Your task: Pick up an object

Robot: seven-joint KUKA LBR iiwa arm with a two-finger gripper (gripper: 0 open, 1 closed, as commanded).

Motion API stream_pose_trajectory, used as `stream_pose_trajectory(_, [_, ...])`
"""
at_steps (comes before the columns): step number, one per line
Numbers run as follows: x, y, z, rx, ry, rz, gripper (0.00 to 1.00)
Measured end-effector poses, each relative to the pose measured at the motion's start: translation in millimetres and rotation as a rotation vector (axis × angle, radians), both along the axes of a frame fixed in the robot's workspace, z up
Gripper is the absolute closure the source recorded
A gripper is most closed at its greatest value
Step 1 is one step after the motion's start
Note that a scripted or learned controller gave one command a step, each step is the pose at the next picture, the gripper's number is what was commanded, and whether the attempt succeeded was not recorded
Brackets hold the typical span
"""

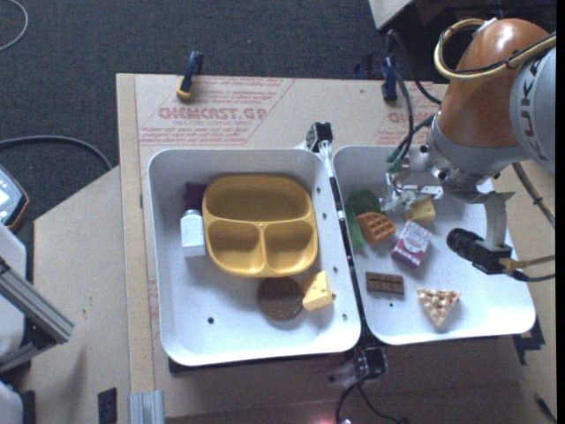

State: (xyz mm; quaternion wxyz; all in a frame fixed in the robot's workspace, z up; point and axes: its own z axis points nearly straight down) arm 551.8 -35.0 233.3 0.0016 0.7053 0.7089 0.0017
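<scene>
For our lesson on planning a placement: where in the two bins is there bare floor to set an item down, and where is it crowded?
Free: the left bin's front-left corner, below the white bottle and left of the brown cookie; also the right bin's floor right of the pizza slice. Crowded: around the waffle, purple box and chocolate bar, near the gripper.

Yellow three-compartment plastic tray (259, 223), dark brown round cookie (281, 298), yellow cheese wedge (319, 292). Beside the jaws: grid-patterned orange waffle (377, 227), purple-white carton (411, 244), speckled pizza slice (438, 305).

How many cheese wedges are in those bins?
2: one cheese wedge in the left bin beside the cookie, another in the right bin near the gripper. Others may be hidden.
</scene>
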Motion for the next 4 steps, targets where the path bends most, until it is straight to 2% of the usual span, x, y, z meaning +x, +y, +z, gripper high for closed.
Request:
stream_pose_trajectory(1, [7.5, 27.7, 0.4, 0.0, 0.002, -0.001, 1.0])
stream_pose_trajectory(2, [15.4, 15.7, -14.6, -0.001, 0.006, -0.006, 1.0])
stream_pose_trajectory(3, [7.5, 25.7, -18.0, 0.0, 0.008, -0.005, 1.0])
stream_pose_trajectory(4, [10.9, 19.9, 2.0, -0.001, 0.001, -0.005, 1.0])
